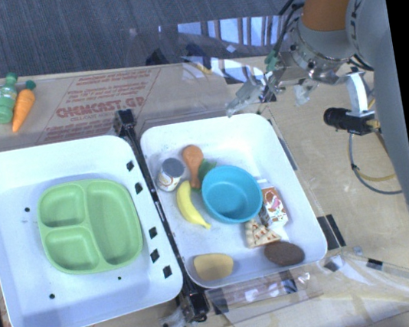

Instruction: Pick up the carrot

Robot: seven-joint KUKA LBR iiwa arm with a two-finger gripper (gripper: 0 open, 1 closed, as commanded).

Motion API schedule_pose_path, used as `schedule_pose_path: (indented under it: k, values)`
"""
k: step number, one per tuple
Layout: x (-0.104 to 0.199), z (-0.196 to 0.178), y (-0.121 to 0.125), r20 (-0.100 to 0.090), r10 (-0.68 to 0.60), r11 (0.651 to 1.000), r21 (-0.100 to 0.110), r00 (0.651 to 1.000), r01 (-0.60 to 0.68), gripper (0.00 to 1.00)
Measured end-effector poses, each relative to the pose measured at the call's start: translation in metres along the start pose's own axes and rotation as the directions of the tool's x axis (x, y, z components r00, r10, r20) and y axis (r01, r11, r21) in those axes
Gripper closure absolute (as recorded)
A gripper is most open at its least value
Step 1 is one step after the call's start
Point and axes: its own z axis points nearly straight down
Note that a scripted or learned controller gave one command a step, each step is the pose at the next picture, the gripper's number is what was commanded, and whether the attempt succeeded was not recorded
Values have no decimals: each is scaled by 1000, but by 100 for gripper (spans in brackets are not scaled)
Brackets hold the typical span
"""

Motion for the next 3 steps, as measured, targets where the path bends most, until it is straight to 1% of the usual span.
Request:
schedule_pose_path:
  k: [1,2,3]
  values:
    - [36,184,7,-5,19,1000,19,1000,-19,0]
    - [86,189,-2,-2,301,954,6,954,-301,0]
    - [86,179,-2,-3,295,955,11,955,-295,100]
